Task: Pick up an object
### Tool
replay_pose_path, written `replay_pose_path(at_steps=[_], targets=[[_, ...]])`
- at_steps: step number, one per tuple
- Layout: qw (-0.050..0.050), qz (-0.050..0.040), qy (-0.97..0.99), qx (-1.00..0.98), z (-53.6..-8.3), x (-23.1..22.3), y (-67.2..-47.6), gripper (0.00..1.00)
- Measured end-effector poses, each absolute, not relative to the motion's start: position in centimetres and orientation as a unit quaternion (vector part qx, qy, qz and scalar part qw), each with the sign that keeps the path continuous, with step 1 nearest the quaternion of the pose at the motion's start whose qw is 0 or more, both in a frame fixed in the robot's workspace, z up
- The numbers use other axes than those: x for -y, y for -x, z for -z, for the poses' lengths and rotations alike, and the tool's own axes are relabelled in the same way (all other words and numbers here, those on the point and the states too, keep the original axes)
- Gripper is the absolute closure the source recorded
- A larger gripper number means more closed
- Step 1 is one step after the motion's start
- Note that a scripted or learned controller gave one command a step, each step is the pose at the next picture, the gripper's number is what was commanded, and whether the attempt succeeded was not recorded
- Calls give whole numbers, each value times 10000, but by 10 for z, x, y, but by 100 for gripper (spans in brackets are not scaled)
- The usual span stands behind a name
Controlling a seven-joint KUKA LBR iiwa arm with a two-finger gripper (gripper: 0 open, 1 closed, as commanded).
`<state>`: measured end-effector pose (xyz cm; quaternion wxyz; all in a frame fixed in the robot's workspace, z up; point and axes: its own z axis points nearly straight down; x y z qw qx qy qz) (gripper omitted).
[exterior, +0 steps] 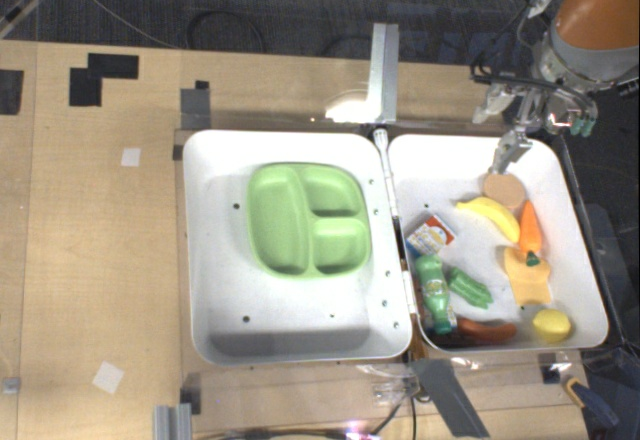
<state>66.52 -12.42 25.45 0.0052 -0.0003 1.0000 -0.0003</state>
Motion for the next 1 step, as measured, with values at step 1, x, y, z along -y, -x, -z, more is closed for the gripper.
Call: replay_pose_path(at_steps=[1], targets=[[-6,-9,276,-9996,-119,117,-632,0]])
